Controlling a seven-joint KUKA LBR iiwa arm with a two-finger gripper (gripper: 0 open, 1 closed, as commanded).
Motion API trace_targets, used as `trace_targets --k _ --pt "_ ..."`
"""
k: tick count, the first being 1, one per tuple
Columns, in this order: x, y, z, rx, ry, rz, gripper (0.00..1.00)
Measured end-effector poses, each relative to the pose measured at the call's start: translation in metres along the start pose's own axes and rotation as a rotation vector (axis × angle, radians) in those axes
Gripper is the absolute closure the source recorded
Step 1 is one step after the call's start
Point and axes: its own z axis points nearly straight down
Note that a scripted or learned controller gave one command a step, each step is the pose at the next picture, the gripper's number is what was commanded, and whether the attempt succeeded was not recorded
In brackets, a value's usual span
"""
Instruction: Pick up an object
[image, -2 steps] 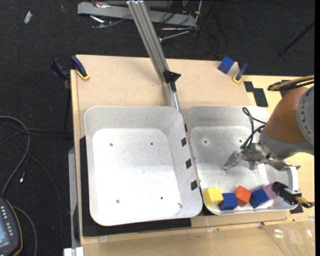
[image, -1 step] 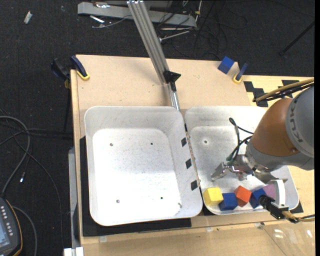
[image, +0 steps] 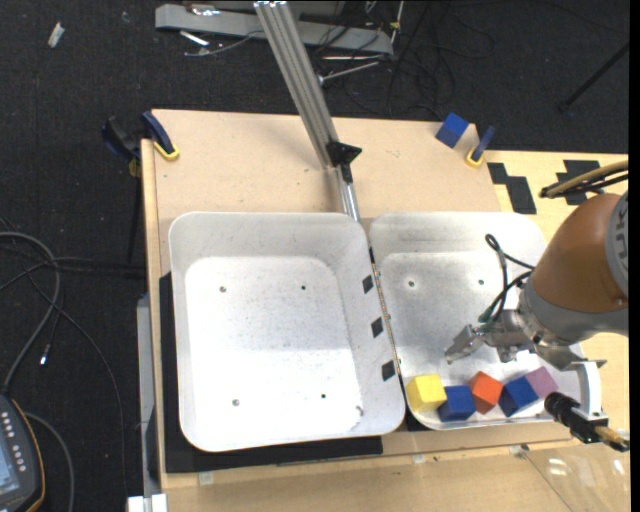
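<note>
Small orange block (image: 487, 390), rigid, likely light, flat-sided: lies just below the jaws (image: 478, 340), between blue block (image: 457, 402) and blue block (image: 519, 395). Grip opposite flat faces. Jaws' state: cannot tell.

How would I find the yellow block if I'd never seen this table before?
Look at the right white bin, the one the grey and orange arm reaches into. Along its near edge sits a row of small blocks. The yellow block is the leftmost, just left of a blue block, and it is the only yellow one.
</note>
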Motion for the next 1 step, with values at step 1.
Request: trace_targets --k 1 --pt "-0.0225 0.0008 -0.0254 -0.001 -0.001 0.000 0.00"
